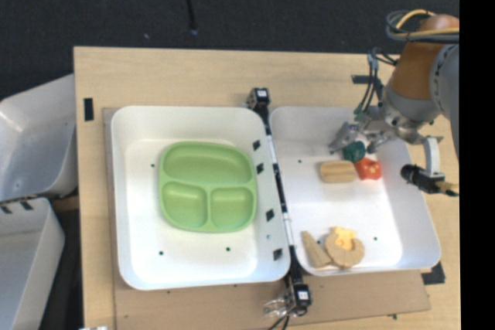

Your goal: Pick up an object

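Frankly, whether the gripper (355, 144) is gripping anything cannot be told. It is hovering at the right bin's (402, 243) one o'clock, touching a red-green object (368, 167) beside a tan block (337, 171); a green plate (207, 186) is lying in the left bin (131, 243).

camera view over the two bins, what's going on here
A grey KUKA arm with an orange band reaches in from the right, its gripper low over the right white bin. Just below it lie a small red object and a tan block; nothing visibly sits between its fingers. Some tan and yellow pieces rest near that bin's front edge. The left white bin holds a green divided plate.
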Tool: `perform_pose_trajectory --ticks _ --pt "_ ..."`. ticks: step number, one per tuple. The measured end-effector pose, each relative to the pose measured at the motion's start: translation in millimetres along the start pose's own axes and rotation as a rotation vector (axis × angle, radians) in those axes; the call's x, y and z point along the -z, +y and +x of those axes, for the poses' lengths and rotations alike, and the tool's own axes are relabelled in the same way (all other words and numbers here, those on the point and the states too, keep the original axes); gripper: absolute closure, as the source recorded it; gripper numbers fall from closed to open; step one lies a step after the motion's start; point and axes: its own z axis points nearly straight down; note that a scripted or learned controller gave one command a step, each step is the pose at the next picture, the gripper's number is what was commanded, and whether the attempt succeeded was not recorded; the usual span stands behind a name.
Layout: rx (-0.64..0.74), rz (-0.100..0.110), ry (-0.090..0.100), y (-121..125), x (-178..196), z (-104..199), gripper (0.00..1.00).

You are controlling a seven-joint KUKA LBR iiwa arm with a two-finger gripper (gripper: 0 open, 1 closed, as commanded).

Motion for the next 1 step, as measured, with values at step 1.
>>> perform_pose_trajectory --ticks 1 --pt "0.001 -0.008 -0.002 1.7 15.0 -1.0 1.00"
